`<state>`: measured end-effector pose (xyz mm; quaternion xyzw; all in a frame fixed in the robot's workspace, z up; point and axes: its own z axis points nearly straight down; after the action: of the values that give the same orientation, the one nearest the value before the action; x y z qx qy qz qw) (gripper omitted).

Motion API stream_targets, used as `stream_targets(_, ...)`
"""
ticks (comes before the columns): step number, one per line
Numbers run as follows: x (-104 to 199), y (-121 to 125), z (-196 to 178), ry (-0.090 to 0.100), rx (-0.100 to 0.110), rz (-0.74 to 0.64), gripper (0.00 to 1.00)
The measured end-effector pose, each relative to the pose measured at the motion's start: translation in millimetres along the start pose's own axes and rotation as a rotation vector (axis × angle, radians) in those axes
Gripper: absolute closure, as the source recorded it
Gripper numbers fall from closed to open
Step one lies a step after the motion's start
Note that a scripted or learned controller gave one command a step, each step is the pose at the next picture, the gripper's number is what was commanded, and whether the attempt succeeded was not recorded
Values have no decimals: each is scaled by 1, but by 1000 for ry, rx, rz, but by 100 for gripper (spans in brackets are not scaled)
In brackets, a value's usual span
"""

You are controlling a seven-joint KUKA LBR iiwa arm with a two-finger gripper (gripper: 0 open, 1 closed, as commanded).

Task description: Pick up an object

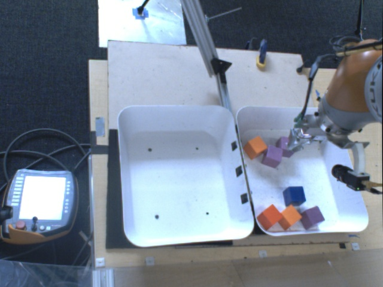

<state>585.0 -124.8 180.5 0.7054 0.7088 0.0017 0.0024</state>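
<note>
Seven blocks (272,156) — two bins (179,115)

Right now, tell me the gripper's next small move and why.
Probably ease straight down. The gripper sits at a purple block beside another purple block and an orange block, and no block shows between its fingers.

Light falls bright and even from above me; both white bins (179,178) nearly wash out (their floors hold only faint shadows). A reflective sheet (157,14) at the top glares hard. My gripper (296,140) and small blocks look soft, slightly blurred
</note>
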Motion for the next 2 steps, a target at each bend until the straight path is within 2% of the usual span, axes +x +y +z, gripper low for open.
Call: stream_targets(2,8,9,-102,0,-2,0,100)
